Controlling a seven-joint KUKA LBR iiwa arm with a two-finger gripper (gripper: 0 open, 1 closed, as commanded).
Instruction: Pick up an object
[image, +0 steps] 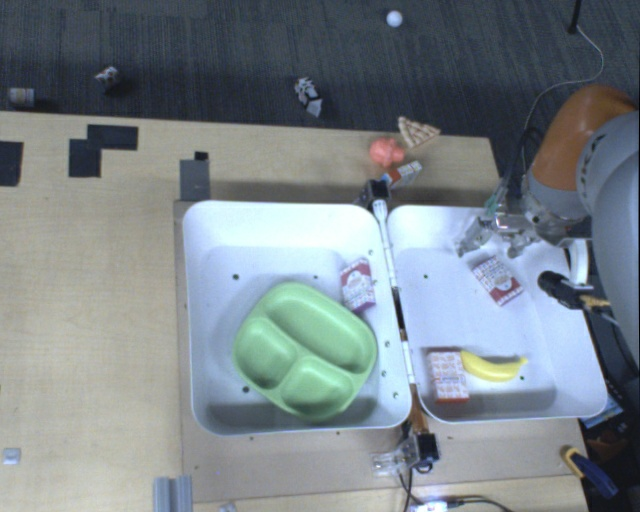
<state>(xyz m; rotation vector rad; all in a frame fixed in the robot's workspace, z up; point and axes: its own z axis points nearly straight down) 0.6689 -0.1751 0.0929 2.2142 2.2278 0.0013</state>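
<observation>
Metal pincer (497, 232) of mine hovers spread open, gripping nothing, over right bin (560, 400), just above red-white packet (497, 279); banana (492, 367) nearer front.

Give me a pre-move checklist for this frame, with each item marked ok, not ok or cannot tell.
1. Tool inside the right bin: ok, it sits near the bin's far edge.
2. Target close by: ok, a red and white packet lies just in front of the tool.
3. Packet apart from neighbours: ok, the banana and the small carton lie at the near wall.
4. Something already held: cannot tell.
5. Tool lined up over the packet: not ok, it sits behind it.
6. Left bin contents undisturbed: ok, the green divided plate and a second packet lie flat.
</observation>
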